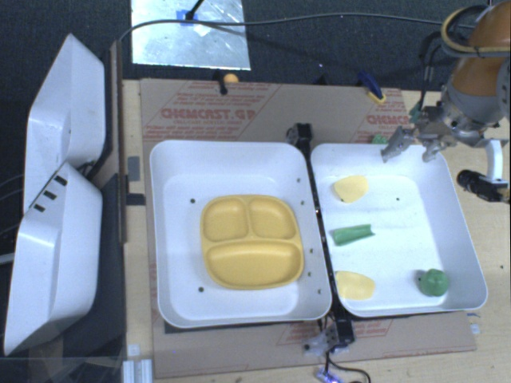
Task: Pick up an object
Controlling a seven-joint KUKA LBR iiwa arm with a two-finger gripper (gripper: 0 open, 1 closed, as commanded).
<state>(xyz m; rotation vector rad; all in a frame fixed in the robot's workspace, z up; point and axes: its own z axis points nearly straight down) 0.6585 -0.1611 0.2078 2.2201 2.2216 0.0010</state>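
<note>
The right bin [455, 214] holds a pale yellow piece [350, 188] near its back, a long green piece [351, 234] in the middle, another pale yellow piece [354, 285] at the front, and a round green object [433, 282] in the front right corner. My gripper [413, 150] hangs open over the back edge of the right bin, above and to the right of the back yellow piece. Nothing sits between its fingers.
The left bin [176, 214] carries a yellow divided plate [251, 242]. A black clamp [302, 132] sits at the back between the bins. White housings [56, 190] stand along the far left. A shiny metal sheet [190, 21] lies behind the bench.
</note>
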